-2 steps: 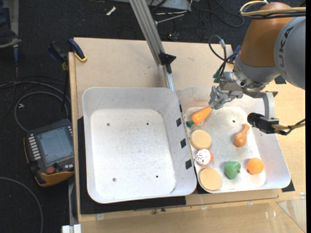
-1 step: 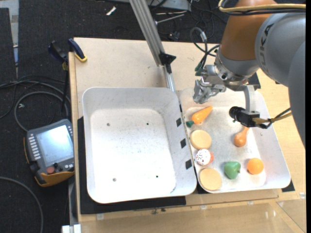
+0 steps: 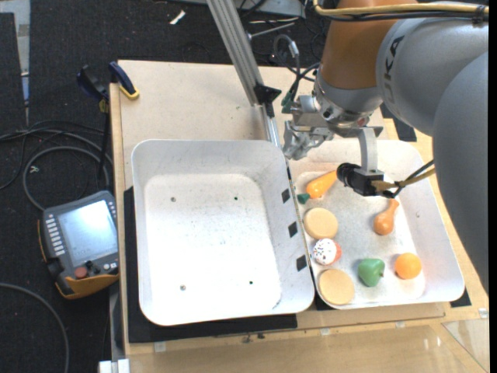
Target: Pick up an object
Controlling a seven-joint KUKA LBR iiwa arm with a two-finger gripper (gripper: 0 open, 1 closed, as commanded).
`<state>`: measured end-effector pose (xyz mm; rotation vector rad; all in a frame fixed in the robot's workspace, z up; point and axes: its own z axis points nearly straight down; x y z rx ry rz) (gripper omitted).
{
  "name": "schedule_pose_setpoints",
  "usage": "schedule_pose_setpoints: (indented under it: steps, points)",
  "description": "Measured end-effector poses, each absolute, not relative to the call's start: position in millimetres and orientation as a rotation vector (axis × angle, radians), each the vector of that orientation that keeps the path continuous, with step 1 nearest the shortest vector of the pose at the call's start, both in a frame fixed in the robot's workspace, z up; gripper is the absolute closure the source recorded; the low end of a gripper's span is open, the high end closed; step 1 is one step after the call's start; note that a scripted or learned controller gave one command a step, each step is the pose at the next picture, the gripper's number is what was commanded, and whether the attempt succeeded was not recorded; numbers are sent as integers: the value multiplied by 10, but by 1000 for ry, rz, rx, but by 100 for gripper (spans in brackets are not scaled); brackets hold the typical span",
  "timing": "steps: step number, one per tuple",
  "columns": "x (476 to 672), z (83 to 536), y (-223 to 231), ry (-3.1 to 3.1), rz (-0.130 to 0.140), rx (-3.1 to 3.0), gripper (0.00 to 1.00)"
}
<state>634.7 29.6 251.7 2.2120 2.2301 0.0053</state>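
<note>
You can see the shiny metal gripper [image 3: 299,144] over the right white plastic bin's [image 3: 435,231] back corner; I cannot tell its state. A smooth orange carrot-shaped toy [image 3: 321,183] lies just beside it.

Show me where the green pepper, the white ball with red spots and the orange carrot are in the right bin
green pepper [image 3: 371,271], camera view, middle of its body
white ball with red spots [image 3: 324,251], camera view, centre of the ball
orange carrot [image 3: 321,183], camera view, mid-length on its body
</note>
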Motion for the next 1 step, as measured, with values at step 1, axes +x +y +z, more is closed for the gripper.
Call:
schedule_pose_setpoints:
  steps: [1]
  points:
    - [6318,2474,838,2231,3,2213,100]
